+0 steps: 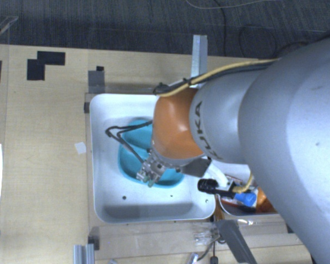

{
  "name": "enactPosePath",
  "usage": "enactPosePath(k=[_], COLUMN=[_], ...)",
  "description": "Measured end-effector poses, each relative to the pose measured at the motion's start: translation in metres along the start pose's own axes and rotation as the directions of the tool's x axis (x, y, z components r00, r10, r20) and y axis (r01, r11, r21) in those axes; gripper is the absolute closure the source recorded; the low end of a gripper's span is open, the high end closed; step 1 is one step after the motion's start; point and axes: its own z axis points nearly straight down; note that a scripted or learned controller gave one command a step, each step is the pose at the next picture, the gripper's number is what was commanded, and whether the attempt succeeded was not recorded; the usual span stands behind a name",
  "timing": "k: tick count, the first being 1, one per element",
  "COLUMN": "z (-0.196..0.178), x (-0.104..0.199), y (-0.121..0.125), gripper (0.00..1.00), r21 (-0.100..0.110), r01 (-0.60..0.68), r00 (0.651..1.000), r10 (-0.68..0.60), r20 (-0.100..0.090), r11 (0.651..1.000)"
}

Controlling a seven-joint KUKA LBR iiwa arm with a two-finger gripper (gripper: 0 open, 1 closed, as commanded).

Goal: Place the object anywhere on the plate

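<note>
A round blue plate [130,157] lies in the left white bin [104,164], partly hidden under my arm. My gripper [149,175] hangs low over the plate's near right part, below the orange band [173,128] of the wrist. From this angle I cannot make out anything held at its tip. The arm covers most of the right bin, where a blue object [246,200] and something orange-brown [265,204] peek out near the front.
The left bin's bare white floor [143,205] shows in front of and left of the plate. A thin dark cable loop [114,131] arcs over the plate's far left side. Metal posts [199,54] stand behind the bins.
</note>
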Motion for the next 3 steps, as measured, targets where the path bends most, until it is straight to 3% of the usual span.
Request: enactPosePath(k=[1, 2, 3], z=[0.0161, 0.0146, 0.0146], x=[0.0282, 0.0255, 0.0255], y=[0.0366, 0.0363, 0.0363], gripper=[1.0, 0.0, 0.0], r21=[-0.021, -0.024, -0.023], r01=[-0.148, -0.151, -0.151], r00=[0.989, 0.988, 0.988], r10=[0.149, 0.152, 0.152], r20=[0.012, 0.017, 0.017], r11=[0.989, 0.988, 0.988])
